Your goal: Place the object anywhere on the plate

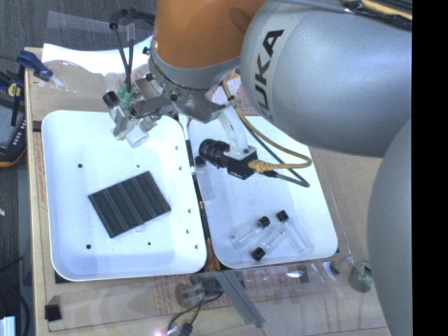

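A dark grey ribbed plate (pixel 129 203) lies flat in the left bin (pixel 63 243), a little left of its middle. My gripper (pixel 133 128) hangs over the far part of that bin, above and beyond the plate's far edge. A small clear shape shows at its tip, too faint to tell whether it is a held thing. Three clear vials (pixel 269 235) with black caps lie together in the near half of the right bin (pixel 322 215).
A black cylindrical camera (pixel 218 152) with a yellow cable hangs from the wrist over the strip between the bins. The big grey arm covers the upper right. Tools lie off the bench's left edge (pixel 10 117). A metal bracket (pixel 234 296) sits at the front.
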`<state>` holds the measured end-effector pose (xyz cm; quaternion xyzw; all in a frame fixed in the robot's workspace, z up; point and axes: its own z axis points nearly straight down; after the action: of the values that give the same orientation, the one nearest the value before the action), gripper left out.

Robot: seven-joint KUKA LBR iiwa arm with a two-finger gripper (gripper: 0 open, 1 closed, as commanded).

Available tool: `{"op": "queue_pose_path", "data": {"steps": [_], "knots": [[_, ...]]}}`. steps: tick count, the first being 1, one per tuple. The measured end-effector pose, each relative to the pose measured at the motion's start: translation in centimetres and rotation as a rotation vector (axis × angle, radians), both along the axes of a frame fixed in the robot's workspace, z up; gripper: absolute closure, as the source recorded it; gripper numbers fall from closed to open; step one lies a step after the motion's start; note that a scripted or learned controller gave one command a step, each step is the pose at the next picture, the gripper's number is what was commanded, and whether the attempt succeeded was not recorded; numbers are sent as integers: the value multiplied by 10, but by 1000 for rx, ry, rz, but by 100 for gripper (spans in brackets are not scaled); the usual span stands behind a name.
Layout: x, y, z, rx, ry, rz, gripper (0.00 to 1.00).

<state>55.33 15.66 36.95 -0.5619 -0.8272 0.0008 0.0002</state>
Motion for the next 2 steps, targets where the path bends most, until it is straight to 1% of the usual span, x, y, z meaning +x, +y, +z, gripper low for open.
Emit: {"op": "queue_pose_path", "data": {"steps": [1,2], "knots": [[-33,-63,-55,-1,2,86,100],[15,40,-117,0,1,465,100]]}}
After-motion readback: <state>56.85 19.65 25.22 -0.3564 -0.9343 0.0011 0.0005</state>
